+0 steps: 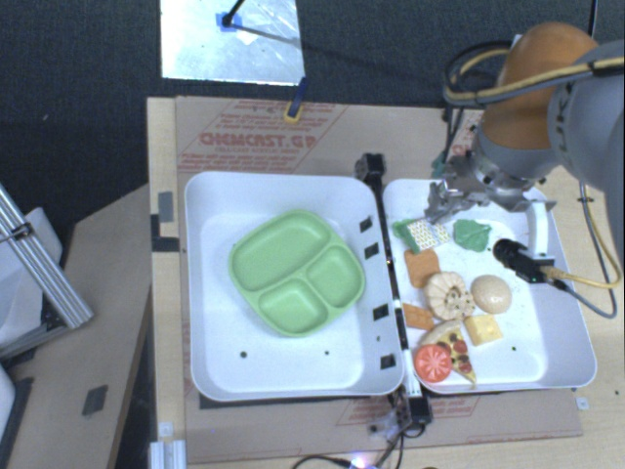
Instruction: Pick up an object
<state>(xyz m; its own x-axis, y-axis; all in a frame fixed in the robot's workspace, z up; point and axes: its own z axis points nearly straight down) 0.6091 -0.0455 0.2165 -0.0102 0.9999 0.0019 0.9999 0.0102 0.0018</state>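
Seen right of green plate [296,272]: gripper [444,201], low over speckled toy piece [422,233], probably lined up there as the nearest target. Cannot tell whether claw is apart or together. Further right of plate: crowded toy food, awkward for grabbing.

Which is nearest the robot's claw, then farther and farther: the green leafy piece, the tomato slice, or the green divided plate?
From the gripper:
1. Green leafy piece, just beside it in the right bin.
2. Tomato slice, at that bin's front edge.
3. Green divided plate, in the left bin.
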